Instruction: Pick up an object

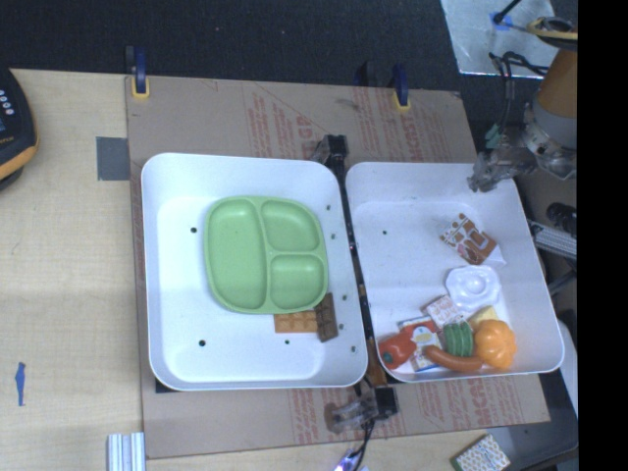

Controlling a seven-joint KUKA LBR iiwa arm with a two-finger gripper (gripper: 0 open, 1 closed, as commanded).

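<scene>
Near, R bin (392,263): toy pile in front corner w/ orange fruit (496,342), green veg (457,339), red piece (397,347), white cup (471,286) just behind.
Mid, L bin (167,263): green divided plate (265,254); brown blocks (309,319) touching its front edge.
Mid, R bin: brown-white packet (467,236) lies apart from pile.
Far: gripper (488,172) at R bin's back-right rim, nothing seen in it; open/closed can't tell.
</scene>
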